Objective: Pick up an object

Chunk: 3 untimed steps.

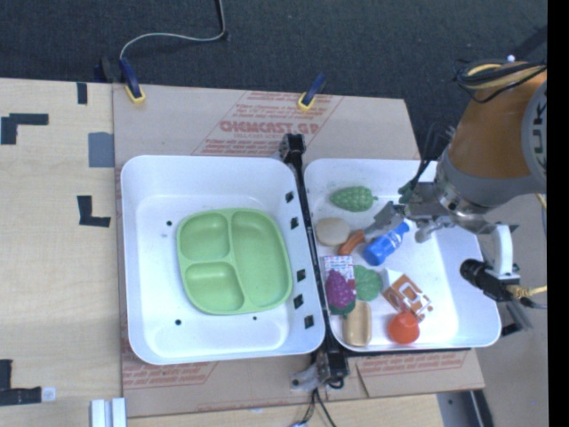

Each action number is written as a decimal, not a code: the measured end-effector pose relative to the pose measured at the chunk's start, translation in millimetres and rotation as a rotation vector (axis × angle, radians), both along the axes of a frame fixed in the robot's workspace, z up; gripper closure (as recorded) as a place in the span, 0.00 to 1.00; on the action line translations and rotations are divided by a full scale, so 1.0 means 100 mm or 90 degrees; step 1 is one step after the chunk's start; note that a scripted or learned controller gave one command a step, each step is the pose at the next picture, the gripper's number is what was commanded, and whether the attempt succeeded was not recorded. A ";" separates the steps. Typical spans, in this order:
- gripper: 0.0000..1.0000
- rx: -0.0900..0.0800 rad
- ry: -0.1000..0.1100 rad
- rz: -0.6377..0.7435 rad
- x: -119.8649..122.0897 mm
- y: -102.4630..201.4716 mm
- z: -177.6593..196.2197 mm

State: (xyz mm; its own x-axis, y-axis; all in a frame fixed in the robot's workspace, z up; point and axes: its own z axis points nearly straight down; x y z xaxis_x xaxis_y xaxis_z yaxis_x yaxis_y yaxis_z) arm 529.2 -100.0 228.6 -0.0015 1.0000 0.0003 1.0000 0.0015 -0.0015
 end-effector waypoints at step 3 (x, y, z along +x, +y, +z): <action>1.00 -0.008 -0.032 0.002 0.64 -0.07 -1.14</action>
